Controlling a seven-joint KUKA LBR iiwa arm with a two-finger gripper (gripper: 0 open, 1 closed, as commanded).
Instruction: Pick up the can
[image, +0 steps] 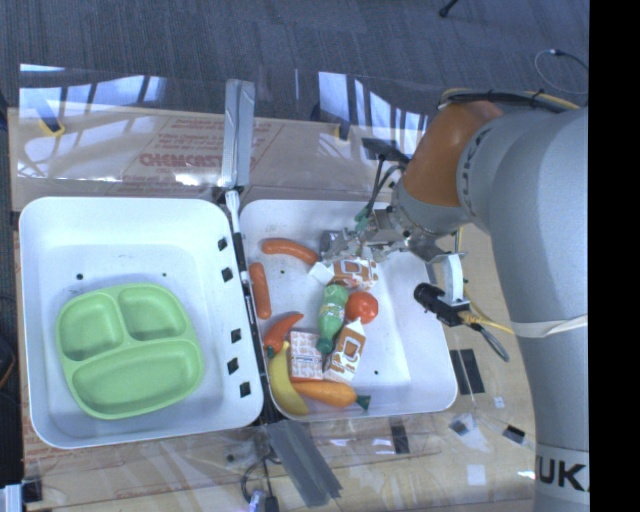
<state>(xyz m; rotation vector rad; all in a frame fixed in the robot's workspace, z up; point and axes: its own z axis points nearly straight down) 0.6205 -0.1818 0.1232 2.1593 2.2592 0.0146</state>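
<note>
Grey metal with an orange band, the arm (500, 170) is reaching in from the right of the frame over the right bin (432, 385) on the desk. Its tool (358, 240) is hanging over the upper middle of that bin. From this slanted view it is not possible to tell whether the tool is standing wide or narrow, and nothing is showing as held in it.

What is looking most like the can (353, 271), a small white piece with an orange-red label, is lying just below the tool in the frame, close beside it or perhaps touching; the view is too blurred to settle which. Its long axis seems to be running roughly left to right, though that is uncertain. A green bottle (332, 312) and a red tomato (364, 306) are crowding its lower side. Judging from this, the coming move is asking for a short drop toward the lower frame, with the neighbours making a clean grasp risky.
</note>
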